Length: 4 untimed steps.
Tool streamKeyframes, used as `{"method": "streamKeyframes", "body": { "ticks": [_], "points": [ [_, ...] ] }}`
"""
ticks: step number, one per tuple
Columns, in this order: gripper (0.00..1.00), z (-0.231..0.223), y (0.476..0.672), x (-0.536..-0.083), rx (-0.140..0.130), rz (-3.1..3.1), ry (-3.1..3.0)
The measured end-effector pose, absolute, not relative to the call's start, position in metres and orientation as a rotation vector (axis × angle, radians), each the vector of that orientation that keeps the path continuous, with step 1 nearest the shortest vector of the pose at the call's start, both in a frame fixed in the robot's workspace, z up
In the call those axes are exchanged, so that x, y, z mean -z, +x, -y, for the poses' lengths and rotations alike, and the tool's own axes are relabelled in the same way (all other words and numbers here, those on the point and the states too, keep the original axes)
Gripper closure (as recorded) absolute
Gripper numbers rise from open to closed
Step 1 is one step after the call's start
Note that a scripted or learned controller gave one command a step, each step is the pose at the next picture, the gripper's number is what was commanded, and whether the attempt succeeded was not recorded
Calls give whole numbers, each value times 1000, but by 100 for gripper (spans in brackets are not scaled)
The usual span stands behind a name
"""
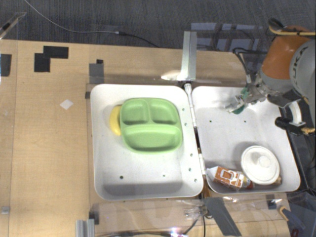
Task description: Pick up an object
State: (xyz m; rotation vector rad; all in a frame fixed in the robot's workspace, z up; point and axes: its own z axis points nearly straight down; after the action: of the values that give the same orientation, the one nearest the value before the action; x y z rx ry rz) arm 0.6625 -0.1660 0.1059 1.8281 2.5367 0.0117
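Where two bins sit: one green plate (149,125), one white bowl (260,164), one bottle (230,177).

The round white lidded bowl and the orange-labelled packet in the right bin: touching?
Touching. The camera view shows the round white lidded bowl overlapping the orange-labelled packet, no bin floor between them.

The arm (296,68) is mostly light grey with rounded, chunky housings, plus a fat orange band above the wrist. Black cables loop alongside it. Down at the gripper (240,104) end it gets thin and metallic, with a little green bit near the tip.
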Motion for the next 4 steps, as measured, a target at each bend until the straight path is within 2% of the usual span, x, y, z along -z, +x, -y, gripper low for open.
{"method": "streamKeyframes", "body": {
  "ticks": [1, 2, 3, 4],
  "points": [
    [100, 156, 668, -165, -6, -2438, 1970],
    [100, 57, 657, -189, -7, -2212, 2226],
    [100, 56, 659, -201, -12, -2215, 2218],
    [0, 56, 659, -201, -12, -2215, 2218]
  ]
}}
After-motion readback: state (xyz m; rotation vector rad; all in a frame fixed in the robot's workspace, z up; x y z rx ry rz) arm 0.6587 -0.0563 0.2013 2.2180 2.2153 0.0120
